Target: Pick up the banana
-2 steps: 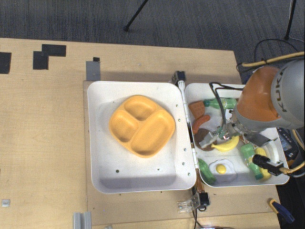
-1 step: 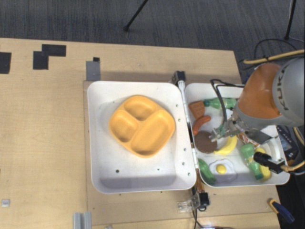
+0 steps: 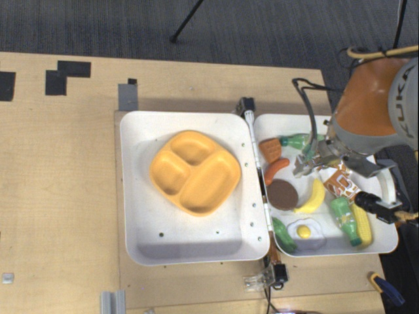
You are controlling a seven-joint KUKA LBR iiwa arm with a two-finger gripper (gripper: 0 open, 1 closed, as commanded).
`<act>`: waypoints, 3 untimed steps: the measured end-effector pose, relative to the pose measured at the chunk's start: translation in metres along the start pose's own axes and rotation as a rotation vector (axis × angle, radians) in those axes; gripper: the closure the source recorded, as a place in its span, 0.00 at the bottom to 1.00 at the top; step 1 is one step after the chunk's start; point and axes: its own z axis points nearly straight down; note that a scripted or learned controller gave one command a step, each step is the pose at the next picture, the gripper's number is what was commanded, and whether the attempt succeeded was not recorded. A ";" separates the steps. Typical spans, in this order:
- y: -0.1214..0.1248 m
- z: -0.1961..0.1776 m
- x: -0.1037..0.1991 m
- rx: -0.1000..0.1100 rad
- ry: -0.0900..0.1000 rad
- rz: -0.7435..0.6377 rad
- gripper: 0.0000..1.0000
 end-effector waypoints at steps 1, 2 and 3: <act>-0.001 0.001 0.000 0.002 0.000 0.000 0.00; -0.024 0.115 -0.042 -0.006 -0.002 0.089 0.00; -0.021 0.104 -0.041 -0.014 -0.005 0.087 1.00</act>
